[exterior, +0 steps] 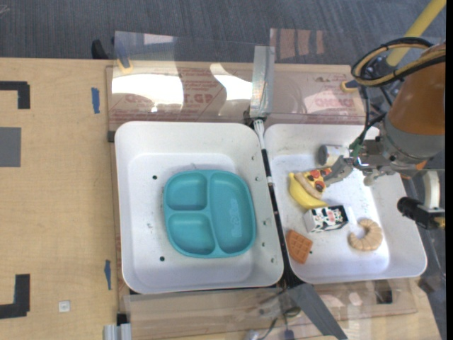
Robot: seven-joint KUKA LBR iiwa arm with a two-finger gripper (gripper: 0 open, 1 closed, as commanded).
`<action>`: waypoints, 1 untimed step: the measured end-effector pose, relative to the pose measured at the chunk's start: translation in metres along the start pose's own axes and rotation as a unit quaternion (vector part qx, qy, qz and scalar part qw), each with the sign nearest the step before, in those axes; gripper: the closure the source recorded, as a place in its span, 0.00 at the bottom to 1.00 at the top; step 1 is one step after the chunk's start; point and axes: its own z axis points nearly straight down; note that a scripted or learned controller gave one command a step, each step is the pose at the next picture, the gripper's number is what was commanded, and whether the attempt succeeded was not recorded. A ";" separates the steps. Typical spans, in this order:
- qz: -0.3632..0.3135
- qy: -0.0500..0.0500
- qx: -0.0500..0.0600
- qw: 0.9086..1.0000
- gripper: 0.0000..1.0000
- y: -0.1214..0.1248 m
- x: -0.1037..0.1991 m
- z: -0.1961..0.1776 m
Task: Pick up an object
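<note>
Over right bin point(403, 261), end effector point(338, 170) beside banana point(303, 192), finger state unclear

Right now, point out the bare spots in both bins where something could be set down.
Left bin: bare white floor rings the teal divided plate, widest above it. Right bin: free strip along its near edge, below the croissant. Crowded: the banana, milk carton, waffle and the hand.
</note>
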 end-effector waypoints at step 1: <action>0.000 -0.001 -0.011 1.000 0.00 0.012 0.024 0.080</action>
